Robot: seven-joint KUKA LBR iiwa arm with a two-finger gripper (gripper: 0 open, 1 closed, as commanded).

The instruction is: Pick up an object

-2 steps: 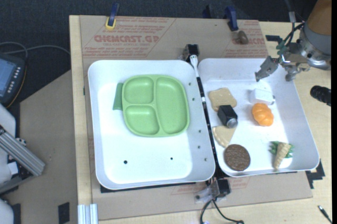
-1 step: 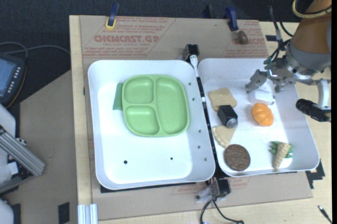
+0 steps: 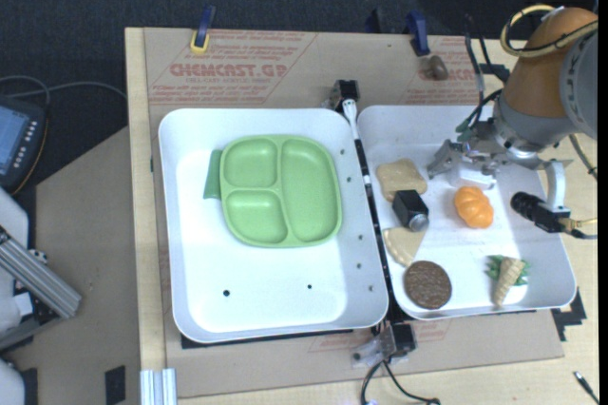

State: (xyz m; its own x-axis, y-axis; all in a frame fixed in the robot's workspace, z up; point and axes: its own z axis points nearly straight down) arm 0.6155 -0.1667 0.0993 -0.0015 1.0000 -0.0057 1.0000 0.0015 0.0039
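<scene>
Orange fruit (image 3: 473, 206) sits at the right of the frame in the right bin (image 3: 560, 284), just below my claw (image 3: 472, 158) — my fingers are spread wide and hold nothing. Left of it lie a black block (image 3: 410, 208) and tan bread (image 3: 400, 177); the green tray (image 3: 280, 190) fills the left bin (image 3: 190, 279).

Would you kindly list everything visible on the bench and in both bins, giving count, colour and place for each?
bins: 2, white, side by side on the bench
divided plate: 1, light green, left bin
orange fruit: 1, orange, right bin, below the gripper
black block: 1, black, right bin, near its left wall
bread pieces: 2, tan, right bin, above and below the block
round patty: 1, brown, right bin, front
corn cob: 1, pale yellow with green, right bin, front right
clamps: 2, blue, back edge
arm: 1, grey and orange, right
gripper: 1, grey, over right bin
</scene>
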